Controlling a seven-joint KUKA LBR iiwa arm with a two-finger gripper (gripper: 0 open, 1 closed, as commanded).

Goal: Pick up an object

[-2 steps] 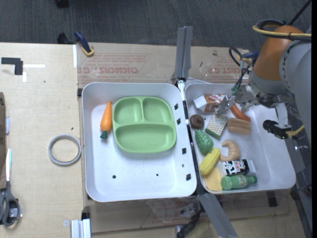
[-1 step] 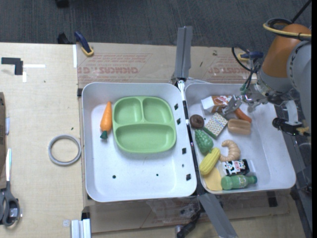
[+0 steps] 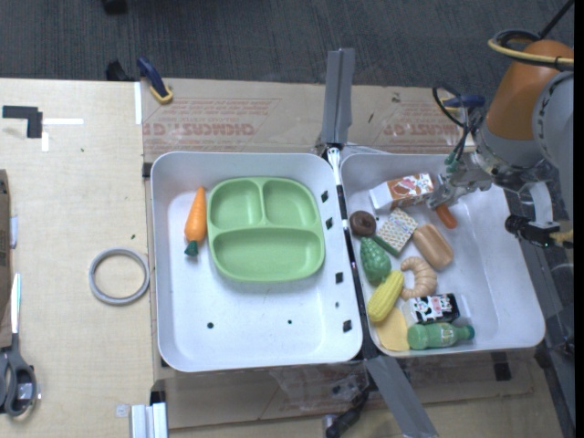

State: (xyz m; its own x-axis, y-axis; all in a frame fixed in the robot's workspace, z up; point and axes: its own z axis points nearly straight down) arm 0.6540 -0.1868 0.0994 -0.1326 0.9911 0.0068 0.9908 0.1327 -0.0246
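From above, the gripper (image 3: 453, 188) hangs low over the far part of the right bin (image 3: 511, 272), just beside a small carton (image 3: 408, 189) and a bit of orange (image 3: 444, 215) under its tip — whether it is spread or pressed together I cannot tell, and nothing is visibly between it.

Taking the carton as landmark: it is the likeliest pick, lying flat near the bin's far wall. It looks light and stiff-sided, probably a little crushable — best pinched across its narrow faces. Just toward the camera from it sit a brown round piece (image 3: 362, 222), a checked cracker (image 3: 396, 231) and a sausage (image 3: 432, 245); further on come a green vegetable (image 3: 374, 261), a corn cob (image 3: 386, 294), a croissant (image 3: 419, 275), a small dark box (image 3: 432, 308) and a green bottle (image 3: 440, 335). All seem to be smooth toys, likely slippery.

Well left of the carton, the left bin (image 3: 265, 331) holds a green divided plate (image 3: 266, 227) and a carrot (image 3: 194, 219) beside it.
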